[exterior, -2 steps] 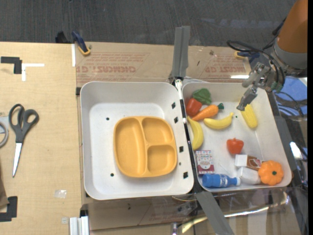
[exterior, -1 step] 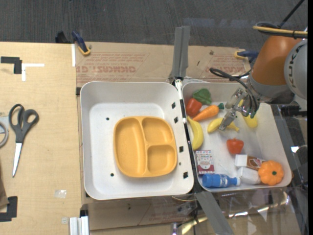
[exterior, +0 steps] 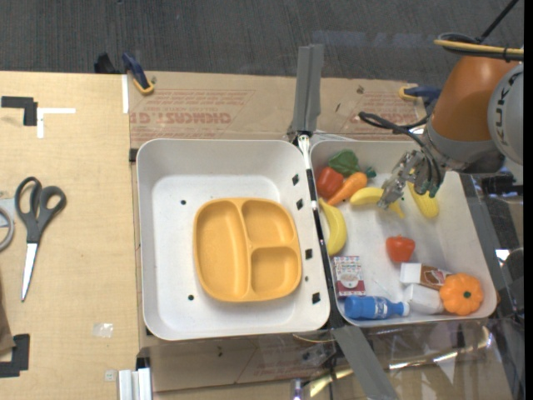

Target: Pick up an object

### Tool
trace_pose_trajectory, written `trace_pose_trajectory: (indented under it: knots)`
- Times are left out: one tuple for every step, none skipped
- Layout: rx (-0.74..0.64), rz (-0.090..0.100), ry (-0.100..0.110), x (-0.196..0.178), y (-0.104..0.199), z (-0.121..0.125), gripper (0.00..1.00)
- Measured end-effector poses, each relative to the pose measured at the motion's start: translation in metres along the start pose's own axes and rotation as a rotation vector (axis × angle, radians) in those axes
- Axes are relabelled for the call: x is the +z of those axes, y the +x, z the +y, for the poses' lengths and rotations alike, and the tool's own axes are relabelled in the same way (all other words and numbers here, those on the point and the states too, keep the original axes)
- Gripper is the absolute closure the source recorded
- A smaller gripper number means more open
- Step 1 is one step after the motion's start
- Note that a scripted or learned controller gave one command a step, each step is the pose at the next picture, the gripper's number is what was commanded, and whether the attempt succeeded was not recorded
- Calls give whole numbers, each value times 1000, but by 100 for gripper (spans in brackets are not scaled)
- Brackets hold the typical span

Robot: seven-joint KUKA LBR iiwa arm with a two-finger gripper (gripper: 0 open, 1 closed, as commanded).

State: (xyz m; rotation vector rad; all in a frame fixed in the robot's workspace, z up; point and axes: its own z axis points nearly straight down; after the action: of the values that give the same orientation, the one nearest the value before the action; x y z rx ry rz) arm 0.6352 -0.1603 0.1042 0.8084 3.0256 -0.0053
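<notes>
The right bin (exterior: 476, 223) holds several toy foods. My gripper (exterior: 405, 193) hangs over its far part, open, with nothing gripped between the fingers. Just left of it lies a small yellow banana (exterior: 365, 196), and just right of it a second yellow piece (exterior: 427, 204). An orange carrot (exterior: 347, 187), a red pepper (exterior: 327, 179) and a green pepper (exterior: 343, 162) sit in the far left corner. Nearer me lie a larger banana (exterior: 335, 228), a red fruit (exterior: 400, 248), a blue bottle (exterior: 374, 308) and an orange pumpkin (exterior: 461, 294).
The left bin (exterior: 158, 240) holds a yellow divided plate (exterior: 248, 249). A small pink carton (exterior: 348, 275) and white blocks (exterior: 410, 273) lie near the bottle. Scissors (exterior: 33, 219) rest on the wooden bench at the left. A blue clamp (exterior: 137, 72) sits on the cardboard behind.
</notes>
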Motion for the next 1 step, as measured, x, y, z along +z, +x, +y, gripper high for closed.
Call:
trace_pose_trajectory:
  knots:
    - [22, 5, -2, -131, 40, 46, 100]
